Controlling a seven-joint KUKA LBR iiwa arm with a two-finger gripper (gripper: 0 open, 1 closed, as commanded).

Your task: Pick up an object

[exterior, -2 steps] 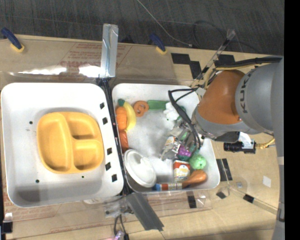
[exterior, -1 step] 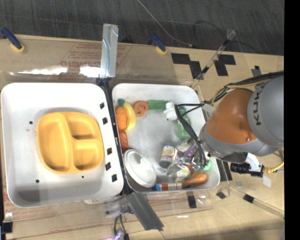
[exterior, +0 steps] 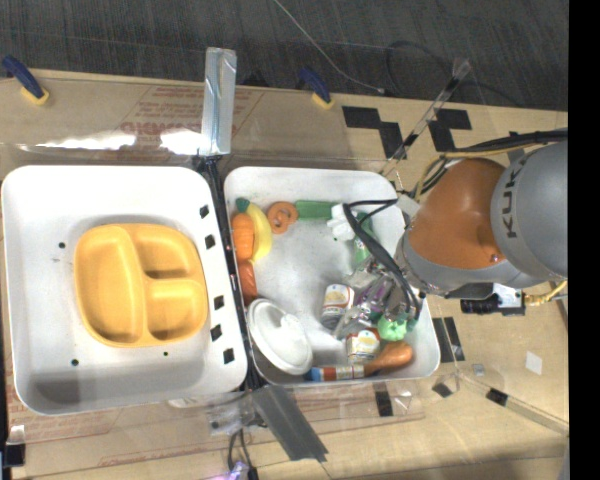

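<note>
My gripper (exterior: 365,306) reaches down into the right bin (exterior: 310,183), low among the clutter near its front right corner. It hangs over a small tin can (exterior: 337,298), with a green toy (exterior: 393,325) and another small can (exterior: 361,345) just beside it. Cables hang around the fingers. A carrot-like orange toy (exterior: 393,356) lies along the front wall. A white bowl (exterior: 277,336) rests at the bin's front left. At the back left lie a banana (exterior: 259,231), an orange carrot (exterior: 243,238) and an orange round toy (exterior: 281,214).
The left bin (exterior: 40,198) holds a yellow divided tray (exterior: 140,280). A green and white bottle (exterior: 330,211) lies near the right bin's back wall. The arm's orange band (exterior: 458,230) looms over the right bin's right edge. Clamps and tape sit along the bench's far side.
</note>
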